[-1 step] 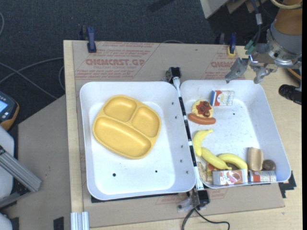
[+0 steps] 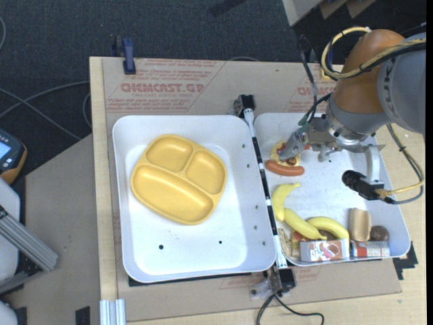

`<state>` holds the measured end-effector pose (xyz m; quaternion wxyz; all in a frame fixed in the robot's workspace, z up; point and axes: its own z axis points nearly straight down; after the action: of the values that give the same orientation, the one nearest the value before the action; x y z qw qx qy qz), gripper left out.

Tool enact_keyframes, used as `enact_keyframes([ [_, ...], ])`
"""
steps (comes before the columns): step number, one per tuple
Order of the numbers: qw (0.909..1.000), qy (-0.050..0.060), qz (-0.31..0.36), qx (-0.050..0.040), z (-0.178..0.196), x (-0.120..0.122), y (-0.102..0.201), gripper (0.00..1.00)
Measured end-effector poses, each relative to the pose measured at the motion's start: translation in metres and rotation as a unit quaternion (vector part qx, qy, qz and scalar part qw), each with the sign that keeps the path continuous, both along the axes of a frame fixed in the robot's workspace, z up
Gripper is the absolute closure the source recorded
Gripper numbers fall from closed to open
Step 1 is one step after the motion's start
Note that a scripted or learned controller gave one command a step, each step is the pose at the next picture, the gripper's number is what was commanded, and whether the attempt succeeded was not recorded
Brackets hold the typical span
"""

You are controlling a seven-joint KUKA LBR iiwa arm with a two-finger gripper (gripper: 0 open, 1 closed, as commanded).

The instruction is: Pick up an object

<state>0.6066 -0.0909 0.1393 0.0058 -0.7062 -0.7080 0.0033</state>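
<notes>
The end effector (image 2: 292, 149) is seen low in the right bin (image 2: 399, 229), just above the toy hot dog (image 2: 285, 168); whether it is open cannot be told; the hot dog — judged light, stiff, smooth — is best pinched across its middle.

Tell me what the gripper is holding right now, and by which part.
Cannot be told. The gripper sits low in the right bin, just above a small toy and the hot dog, but nothing shows clearly between its fingers.
</notes>
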Motion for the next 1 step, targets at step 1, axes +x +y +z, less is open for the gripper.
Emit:
enact_keyframes([
  [1,1.0000,-0.005,-0.001,-0.0015,-0.0564,0.0529,-0.0093,0.00],
])
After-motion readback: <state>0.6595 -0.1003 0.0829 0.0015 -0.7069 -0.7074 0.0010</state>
